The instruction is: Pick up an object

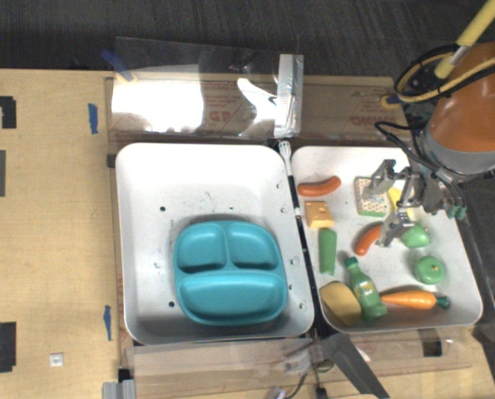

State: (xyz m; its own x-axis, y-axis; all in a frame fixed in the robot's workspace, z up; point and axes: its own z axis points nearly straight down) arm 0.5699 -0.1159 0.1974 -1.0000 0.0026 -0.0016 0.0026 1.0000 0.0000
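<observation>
Hovering in the right bin (472, 293), the hand (394, 223) hangs open, holding nothing, beside a green ball (415, 238).

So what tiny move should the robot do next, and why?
Probably lower the gripper a little toward the small orange piece just beneath it in the right bin. Nothing can be seen between its fingers, and that piece lies nearest. The green round pieces close by could get bumped, so go slowly.

Robotics laboratory, test cell. Evidence: plywood tabletop (47, 223) bearing blue tape marks (92, 117) and black markers (4, 110). Two white bins (139, 173), toy food, loose cabling (413, 77).
</observation>
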